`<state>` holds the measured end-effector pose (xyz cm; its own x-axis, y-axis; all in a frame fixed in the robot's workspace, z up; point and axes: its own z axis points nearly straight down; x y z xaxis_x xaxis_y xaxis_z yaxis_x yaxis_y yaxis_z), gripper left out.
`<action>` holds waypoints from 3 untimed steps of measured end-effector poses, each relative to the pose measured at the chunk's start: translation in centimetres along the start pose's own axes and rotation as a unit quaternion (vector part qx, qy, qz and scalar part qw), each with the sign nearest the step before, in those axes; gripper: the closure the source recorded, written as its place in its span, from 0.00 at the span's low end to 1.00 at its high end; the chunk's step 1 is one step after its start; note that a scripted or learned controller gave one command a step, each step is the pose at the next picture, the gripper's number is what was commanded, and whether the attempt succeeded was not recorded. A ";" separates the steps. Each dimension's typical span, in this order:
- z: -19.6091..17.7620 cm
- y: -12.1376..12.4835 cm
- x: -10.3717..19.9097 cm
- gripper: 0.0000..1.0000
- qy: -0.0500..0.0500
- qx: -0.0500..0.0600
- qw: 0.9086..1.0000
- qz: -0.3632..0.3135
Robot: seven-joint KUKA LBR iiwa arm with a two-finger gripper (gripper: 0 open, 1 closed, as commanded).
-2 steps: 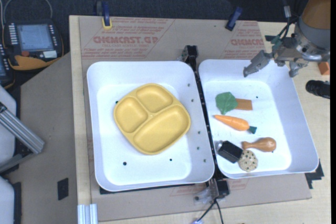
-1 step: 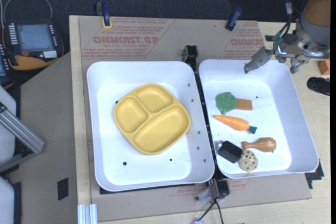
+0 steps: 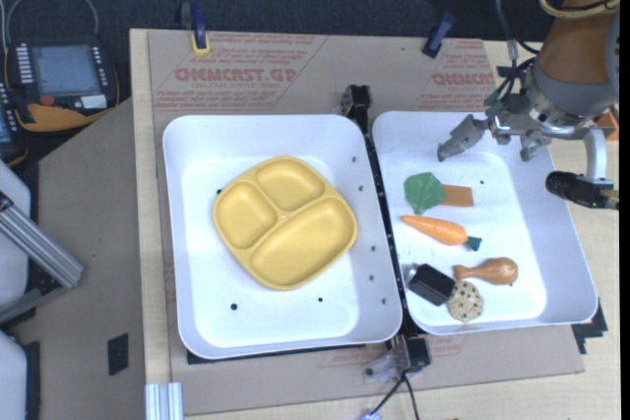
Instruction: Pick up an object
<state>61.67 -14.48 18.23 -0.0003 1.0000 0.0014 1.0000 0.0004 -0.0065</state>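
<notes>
White plastic makes up both shallow bins on the worktop: the left bin (image 3: 187,211) carries only a yellow divided plate (image 3: 285,221), so the pickable pieces all lie in the right bin (image 3: 551,305), where the arm reaches most easily. There a carrot with a green leaf top (image 3: 437,193), a second carrot (image 3: 435,229), a drumstick (image 3: 487,270), a small black block (image 3: 430,284) and a speckled cookie (image 3: 465,301) sit loosely in the middle and near end, none touching the gripper (image 3: 492,135). It hangs above the bin's far end with jaws spread apart and empty, probably poised to descend on something
</notes>
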 end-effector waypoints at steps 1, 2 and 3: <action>5.3 0.8 -0.5 0.00 0.000 0.000 1.000 0.000; 10.0 0.8 -0.4 0.00 0.000 -0.001 1.000 0.000; 8.5 1.1 -0.4 1.00 0.000 -0.006 1.000 0.000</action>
<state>62.70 -14.85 9.75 0.0003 1.0000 0.0004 1.0000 -0.0003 0.0051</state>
